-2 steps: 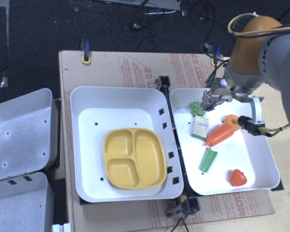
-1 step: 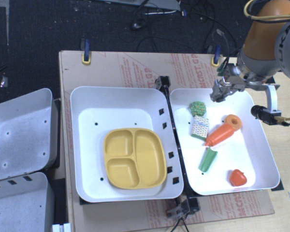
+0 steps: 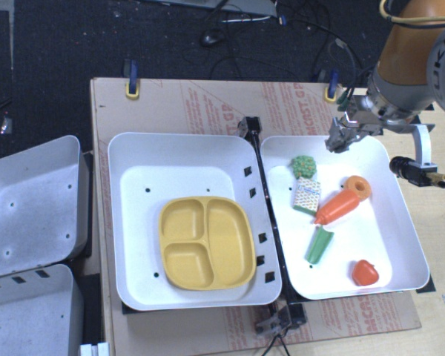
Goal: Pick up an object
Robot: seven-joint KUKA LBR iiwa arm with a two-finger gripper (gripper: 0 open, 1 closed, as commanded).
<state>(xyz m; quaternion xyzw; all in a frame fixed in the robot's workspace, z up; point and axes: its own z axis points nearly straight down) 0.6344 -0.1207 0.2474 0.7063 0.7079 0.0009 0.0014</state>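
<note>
Left bin (image 3: 126,162): yellow tray (image 3: 206,242). Right bin (image 3: 400,199): broccoli (image 3: 305,166), sponge (image 3: 307,195), carrot (image 3: 341,202), cucumber (image 3: 319,245), tomato (image 3: 365,272). End effector (image 3: 340,141) over right bin's far rim, above broccoli, nothing gripped; open/closed state unclear.

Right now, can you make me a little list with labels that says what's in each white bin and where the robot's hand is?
left bin: one yellow divided plate
right bin: green broccoli toy, patterned block, orange carrot, green piece, red piece
gripper: above the right bin's far edge, near the broccoli toy
held: nothing seen between the fingers
arm: reaches in from the right
</note>
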